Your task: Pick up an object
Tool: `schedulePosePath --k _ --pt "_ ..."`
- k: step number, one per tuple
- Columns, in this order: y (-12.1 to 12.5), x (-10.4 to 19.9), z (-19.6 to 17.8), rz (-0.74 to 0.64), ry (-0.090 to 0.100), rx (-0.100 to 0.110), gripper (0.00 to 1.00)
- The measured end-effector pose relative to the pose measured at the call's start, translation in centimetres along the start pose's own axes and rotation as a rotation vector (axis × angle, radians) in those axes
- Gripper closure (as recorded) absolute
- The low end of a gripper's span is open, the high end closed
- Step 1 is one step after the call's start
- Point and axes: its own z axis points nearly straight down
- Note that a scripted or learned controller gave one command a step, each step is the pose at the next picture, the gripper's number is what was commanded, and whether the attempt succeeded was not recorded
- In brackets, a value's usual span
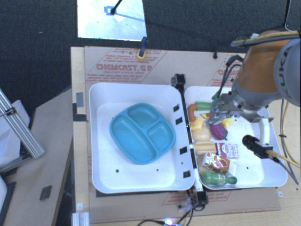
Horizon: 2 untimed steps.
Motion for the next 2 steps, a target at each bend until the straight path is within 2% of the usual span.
schedulePosePath --k 1,2 --pt "-3.8 1.6 -0.5 0.002 -0.001 -0.002 1.0" --pt "-5.2 1.7 -0.6 0.005 -0.001 -0.003 1.0"
